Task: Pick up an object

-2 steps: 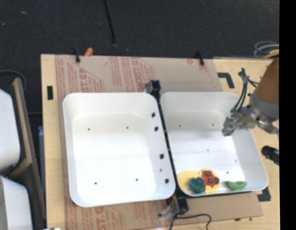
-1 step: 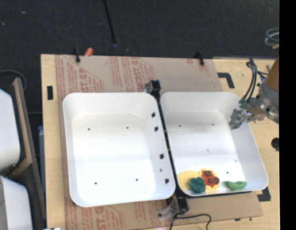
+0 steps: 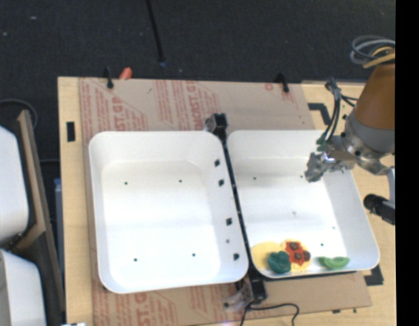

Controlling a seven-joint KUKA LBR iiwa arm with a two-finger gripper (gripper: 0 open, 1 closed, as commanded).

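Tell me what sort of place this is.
Probably a robotics lab's grasping test bench: two shallow white bins sit side by side on a board, an arm's hand reaches in, and small toys lie in one corner.

Two white bins side by side on a bench (image 3: pixel 161 104) topped with brown board printed in red. Left bin (image 3: pixel 161 212); right bin (image 3: pixel 345 209). Black divider strip (image 3: pixel 229 195) runs between them. Black cable (image 3: pixel 153 22) crosses dark floor beyond the bench.
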